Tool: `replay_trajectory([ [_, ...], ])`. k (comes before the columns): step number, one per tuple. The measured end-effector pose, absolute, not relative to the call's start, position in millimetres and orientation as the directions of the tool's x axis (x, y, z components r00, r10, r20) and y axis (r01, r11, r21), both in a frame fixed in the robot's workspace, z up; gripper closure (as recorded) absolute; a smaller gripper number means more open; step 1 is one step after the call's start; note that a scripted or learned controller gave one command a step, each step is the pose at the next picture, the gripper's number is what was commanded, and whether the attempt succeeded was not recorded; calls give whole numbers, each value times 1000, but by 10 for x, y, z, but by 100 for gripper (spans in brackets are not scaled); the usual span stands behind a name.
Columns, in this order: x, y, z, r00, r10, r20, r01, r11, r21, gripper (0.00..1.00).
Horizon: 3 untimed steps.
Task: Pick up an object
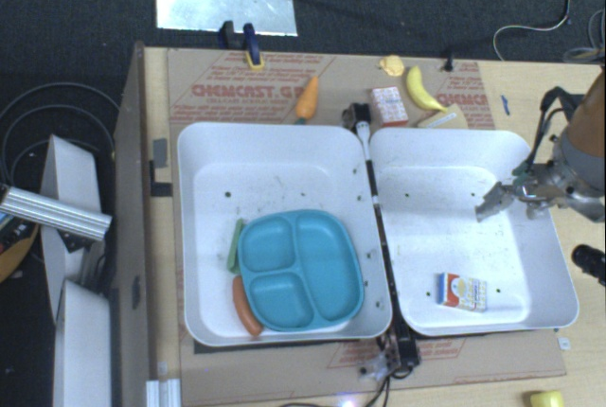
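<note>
My gripper (513, 203) hangs over the right side of the right bin (417, 159), with the arm coming in from the right edge. Its two fingers stand apart, so it is open, and nothing lies between them. A small white carton with red and blue print (461, 291) lies flat on the right bin's floor, nearer the front and to the left of the gripper, well apart from it. In the left bin (218, 159) sit a blue compartment plate (298, 269), an orange sausage (245, 306) by the plate's front-left corner, and a green piece (233, 246) along its left side.
On the cardboard behind the bins lie a carrot (306, 97), a small printed box (388, 105), a banana (421, 88) and a pale yellow piece (391, 64). A blue clamp (251, 42) grips the bench's back edge. Cables run at the far right.
</note>
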<state>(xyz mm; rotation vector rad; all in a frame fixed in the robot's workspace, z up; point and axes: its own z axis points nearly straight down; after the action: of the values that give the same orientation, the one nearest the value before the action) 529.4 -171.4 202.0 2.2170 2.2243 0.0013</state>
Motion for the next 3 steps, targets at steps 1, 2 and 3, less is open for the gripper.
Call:
replay_trajectory([
  [1,5013,-1999,1532,2,1000,0,1000,-2,-3,0],
  [2,6170,-2021,1608,-9,1000,-4,1000,9,12,0],
  [3,5556,-2069,1118,2,1000,1,1000,-2,-5,0],
])
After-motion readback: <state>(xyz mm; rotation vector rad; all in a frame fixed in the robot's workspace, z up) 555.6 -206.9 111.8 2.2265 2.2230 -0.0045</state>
